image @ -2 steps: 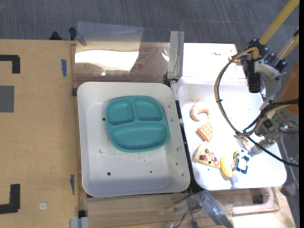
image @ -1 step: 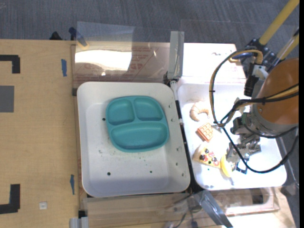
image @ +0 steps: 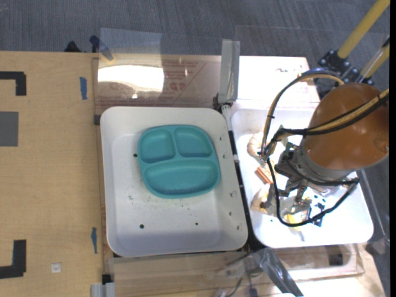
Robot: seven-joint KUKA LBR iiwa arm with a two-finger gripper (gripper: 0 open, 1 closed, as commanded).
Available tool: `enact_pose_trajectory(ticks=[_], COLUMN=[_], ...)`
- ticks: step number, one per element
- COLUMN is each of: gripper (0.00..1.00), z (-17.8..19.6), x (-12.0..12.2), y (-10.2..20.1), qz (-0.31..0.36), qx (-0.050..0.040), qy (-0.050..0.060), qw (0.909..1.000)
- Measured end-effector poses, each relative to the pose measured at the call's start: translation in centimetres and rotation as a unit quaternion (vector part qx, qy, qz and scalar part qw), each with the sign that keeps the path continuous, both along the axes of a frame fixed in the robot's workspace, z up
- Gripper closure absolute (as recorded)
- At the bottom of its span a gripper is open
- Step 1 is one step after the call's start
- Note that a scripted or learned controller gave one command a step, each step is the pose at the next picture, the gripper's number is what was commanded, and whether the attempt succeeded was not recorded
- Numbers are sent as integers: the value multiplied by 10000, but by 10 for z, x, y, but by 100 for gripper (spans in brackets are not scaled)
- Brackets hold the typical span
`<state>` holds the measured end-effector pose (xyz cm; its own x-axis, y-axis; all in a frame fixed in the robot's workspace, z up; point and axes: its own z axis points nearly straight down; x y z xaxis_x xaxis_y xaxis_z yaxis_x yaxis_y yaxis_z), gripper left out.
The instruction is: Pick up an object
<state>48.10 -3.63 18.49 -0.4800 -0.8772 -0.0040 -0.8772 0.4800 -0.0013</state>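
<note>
Gripper [image: 296, 198] of mine sits low in right bin [image: 365, 228] over small objs [image: 263, 175], grip state can't tell, so I'd drop straight on one item, clear of bin wall.

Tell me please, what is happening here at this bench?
A grey robot arm with an orange band reaches from the right down into the right white bin, over a few small objects lying there. Its pincer is low in that bin, among cables, and it is not clear whether it holds anything. The left white bin contains a teal divided plate, which nothing is touching.
</note>
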Motion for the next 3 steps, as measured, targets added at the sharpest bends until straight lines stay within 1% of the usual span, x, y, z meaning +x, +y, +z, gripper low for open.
enact_pose_trajectory(ticks=[3], gripper=[100], z=[33], x=[8], y=[6], qz=[29], qx=[28], qy=[-144], qw=[9999])
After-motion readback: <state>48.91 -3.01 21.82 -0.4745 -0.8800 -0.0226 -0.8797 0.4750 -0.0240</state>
